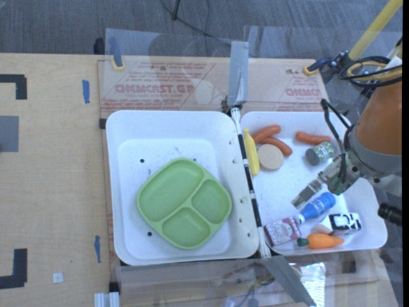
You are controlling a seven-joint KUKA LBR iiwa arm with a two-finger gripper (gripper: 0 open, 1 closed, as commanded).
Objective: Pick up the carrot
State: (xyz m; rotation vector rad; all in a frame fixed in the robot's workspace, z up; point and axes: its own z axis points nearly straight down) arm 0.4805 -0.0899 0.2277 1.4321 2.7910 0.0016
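Note:
The carrot (pixel 324 240) is orange with a green stub at its left end. It lies flat at the front edge of the right bin (pixel 374 197). My gripper (pixel 307 196) hangs over the middle of that bin, pointing left and down, above the upper end of a blue bottle (pixel 317 206). It sits behind and slightly left of the carrot, and nothing shows in its grasp. The orange-banded arm enters from the right.
A pink carton (pixel 282 230) lies left of the carrot and a black-and-white item (pixel 346 222) just behind it. Further back are two red sausages (pixel 266 133) (pixel 312 137), a third (pixel 277 145), a tan disc (pixel 270 158), a grey can (pixel 319 153) and a yellow piece (pixel 252 153). The left bin (pixel 128 139) holds a green divided plate (pixel 184 203).

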